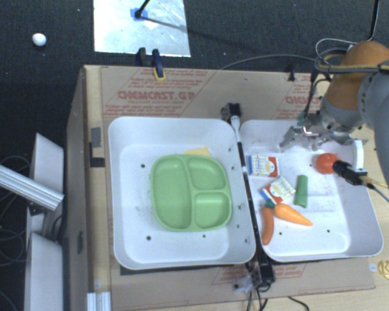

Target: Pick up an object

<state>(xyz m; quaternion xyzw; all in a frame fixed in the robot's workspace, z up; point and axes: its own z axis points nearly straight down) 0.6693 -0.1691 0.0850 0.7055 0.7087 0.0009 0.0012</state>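
Right now the gripper (303, 135) hovers over the back of the right bin (360, 235); whether it is spread or pressed together I cannot tell. Nearest lies a red ball (325, 162), with a green cylinder (301, 190) and carrot (290, 214) farther forward. Best to centre squarely over the ball before descending, since it may roll.

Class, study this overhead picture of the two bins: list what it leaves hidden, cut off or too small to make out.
- Gripper fingers: camera view, too small and blurred.
- Yellow item: mostly hidden behind the green tray.
- Printing on the small cartons: too small.
- Arm: cut off by the right edge.
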